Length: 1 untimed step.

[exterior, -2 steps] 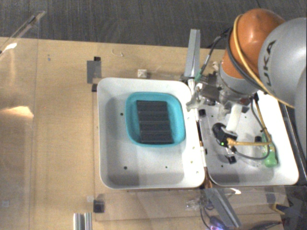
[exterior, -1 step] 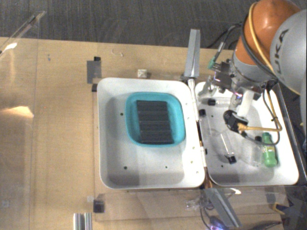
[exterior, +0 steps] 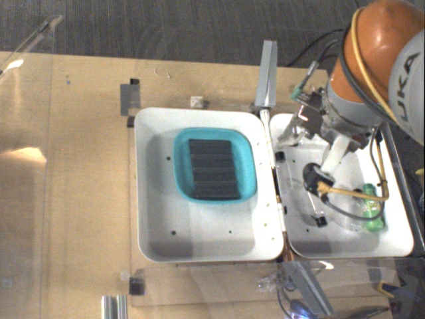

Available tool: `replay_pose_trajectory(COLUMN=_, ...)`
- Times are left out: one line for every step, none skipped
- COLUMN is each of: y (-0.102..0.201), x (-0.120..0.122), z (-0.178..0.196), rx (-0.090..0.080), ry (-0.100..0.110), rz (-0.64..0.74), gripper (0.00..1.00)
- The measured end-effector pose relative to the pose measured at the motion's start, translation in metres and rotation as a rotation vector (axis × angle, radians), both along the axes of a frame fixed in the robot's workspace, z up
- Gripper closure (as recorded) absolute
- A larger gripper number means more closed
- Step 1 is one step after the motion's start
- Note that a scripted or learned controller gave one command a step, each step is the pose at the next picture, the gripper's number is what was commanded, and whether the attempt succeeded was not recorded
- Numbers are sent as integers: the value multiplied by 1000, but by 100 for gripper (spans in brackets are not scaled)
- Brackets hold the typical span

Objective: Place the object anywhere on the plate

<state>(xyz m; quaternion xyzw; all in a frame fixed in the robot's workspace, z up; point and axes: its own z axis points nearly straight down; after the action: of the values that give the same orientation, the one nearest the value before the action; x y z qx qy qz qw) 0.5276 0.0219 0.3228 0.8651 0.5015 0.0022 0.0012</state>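
plate: teal, rounded square, flat in the left bin, toward its far side, well inside the walls.
dark ribbed block: lies flat on the middle of the plate, long side running away from the camera, teal rim showing on all sides.
task object, judged: the block is probably the thing to place. If so, it is already on the plate and lies stable, nothing leaning or overhanging.
why it sits so: flat and centred, so it cannot slide off the shallow rim. Reads like a let-go piece, not a held one.
right bin: holds a small green item with a clear part next to it, near the right wall. It is the other candidate, untouched and apart from the plate.
arm: comes in from the right and hangs over the right bin, well apart from the plate.
end effector: near the far left corner of the right bin, beside the wall between the bins. Nothing seen in it or against it. Open or closed: cannot tell, the wrist hides too much.
table: pale wood with a clear sheet on top, bare apart from small black fixtures around the bins.
progress, judged: done if the block is the target, otherwise the pick has not begun.
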Motion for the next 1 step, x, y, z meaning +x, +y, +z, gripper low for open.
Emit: replay_pose_trajectory(y=-62, x=-39, z=77, rx=0, ry=-1, rz=-121, gripper=0)
